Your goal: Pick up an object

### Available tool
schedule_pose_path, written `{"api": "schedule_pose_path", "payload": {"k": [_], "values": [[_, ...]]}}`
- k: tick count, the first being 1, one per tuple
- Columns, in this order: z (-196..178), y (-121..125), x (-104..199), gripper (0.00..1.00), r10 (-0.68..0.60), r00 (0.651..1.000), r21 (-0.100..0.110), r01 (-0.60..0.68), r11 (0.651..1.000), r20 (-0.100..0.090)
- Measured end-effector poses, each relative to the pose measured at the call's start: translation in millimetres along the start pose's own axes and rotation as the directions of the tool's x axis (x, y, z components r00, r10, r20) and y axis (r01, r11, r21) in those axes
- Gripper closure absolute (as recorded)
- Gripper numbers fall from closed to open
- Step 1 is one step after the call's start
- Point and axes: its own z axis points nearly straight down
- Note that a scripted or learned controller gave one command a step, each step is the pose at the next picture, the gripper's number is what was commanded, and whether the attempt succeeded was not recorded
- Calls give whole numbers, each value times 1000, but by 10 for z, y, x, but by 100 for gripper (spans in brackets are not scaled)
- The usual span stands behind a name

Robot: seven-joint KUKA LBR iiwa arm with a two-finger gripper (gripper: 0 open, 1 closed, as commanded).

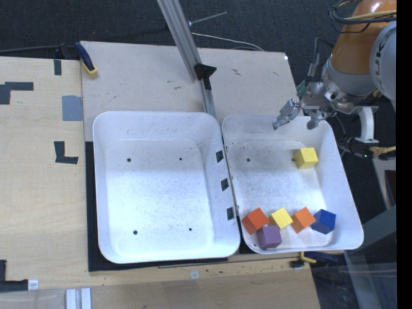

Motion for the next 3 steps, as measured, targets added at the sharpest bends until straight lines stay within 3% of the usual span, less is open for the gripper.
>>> {"api": "schedule_pose_path", "payload": {"k": [1,2,3], "values": [[1045,-449,-624,0,1,1000,9,-1,1000,-2],[-162,-284,-621,0,-5,1000,-7,5,1000,0],[1407,-1025,-620,0,-2,1000,8,2,1000,-5]]}}
